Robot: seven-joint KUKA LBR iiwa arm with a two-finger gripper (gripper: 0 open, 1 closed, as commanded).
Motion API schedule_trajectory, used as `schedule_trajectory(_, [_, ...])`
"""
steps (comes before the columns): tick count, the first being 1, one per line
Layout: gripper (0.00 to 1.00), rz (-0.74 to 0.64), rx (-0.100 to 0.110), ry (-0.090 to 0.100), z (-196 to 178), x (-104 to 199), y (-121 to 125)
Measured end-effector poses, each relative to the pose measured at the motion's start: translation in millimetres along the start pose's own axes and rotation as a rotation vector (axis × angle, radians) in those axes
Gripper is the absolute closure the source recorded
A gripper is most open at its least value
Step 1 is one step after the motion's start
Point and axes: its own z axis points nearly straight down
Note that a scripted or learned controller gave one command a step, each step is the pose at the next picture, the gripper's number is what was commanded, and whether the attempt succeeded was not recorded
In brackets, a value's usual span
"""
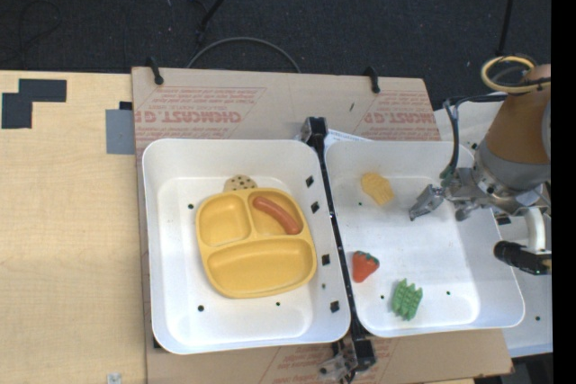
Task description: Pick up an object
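The cardboard sheet (270,108) under the bins carries faint red print, upside down to the camera. It appears twice along the far edge and reads roughly "CHEMCOZT, G.P."; the letters are too blurred to be sure.

Cardboard sheet (270,108) beneath both bins (171,193)

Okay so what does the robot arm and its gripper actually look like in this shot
The arm is grey with a broad orange band above the wrist. Its gripper is dull grey metal, with slim angular fingers. A thin dark cable loops beside the wrist, and a yellow ring-shaped loop sits above the orange band.
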Motion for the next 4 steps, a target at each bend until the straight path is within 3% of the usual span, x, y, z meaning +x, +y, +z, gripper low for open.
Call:
schedule_trajectory(1, [1.00,0.000,-0.003,-0.001,-13.3,-0.7,0.5])
schedule_trajectory(2, [1.00,0.003,-0.008,-0.003,-63.9,-3.4,-9.3])
schedule_trajectory(3, [1.00,0.002,-0.006,-0.002,-72.8,-3.8,-9.2])
schedule_trajectory(4, [1.00,-0.005,-0.003,0.001,-84.3,50.8,-11.4])
